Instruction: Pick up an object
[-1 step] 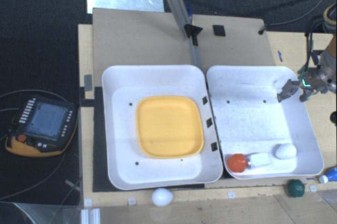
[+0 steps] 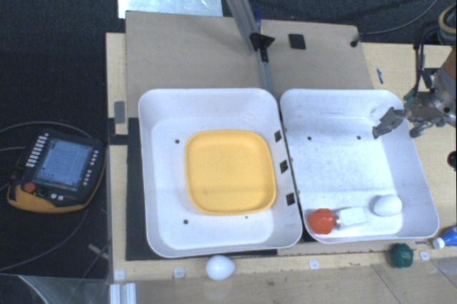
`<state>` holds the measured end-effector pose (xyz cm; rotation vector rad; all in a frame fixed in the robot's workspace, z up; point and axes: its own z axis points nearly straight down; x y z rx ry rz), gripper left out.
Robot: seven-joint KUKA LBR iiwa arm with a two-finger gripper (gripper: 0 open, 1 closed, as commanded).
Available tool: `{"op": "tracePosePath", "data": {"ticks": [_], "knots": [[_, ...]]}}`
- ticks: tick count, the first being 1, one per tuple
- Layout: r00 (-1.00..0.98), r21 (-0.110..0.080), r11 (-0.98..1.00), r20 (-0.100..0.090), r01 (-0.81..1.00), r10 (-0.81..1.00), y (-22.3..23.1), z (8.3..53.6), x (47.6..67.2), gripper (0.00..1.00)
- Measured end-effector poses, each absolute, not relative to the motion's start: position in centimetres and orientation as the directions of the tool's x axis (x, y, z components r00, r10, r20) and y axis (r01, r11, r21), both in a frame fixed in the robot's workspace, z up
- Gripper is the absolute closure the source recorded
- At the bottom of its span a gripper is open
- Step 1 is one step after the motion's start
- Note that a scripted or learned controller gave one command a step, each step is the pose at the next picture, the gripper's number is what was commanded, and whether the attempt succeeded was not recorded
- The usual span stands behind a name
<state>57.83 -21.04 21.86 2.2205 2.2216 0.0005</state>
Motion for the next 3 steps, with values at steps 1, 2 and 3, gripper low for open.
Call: {"op": "tracePosePath", "data": {"ticks": [1,2,3], "knots": [[-0.001,-0.001,0.001,0.0,1.0,1.0,-20.0,16.9,57.8,0.0],[-0.001,-0.002,0.001,0.0,1.0,1.0,-19.6,11.2,58.6,0.0],[0.0,0.0,0.0,0.0,1.0,1.0,-19.6,9.0,58.6,0.0]]}}
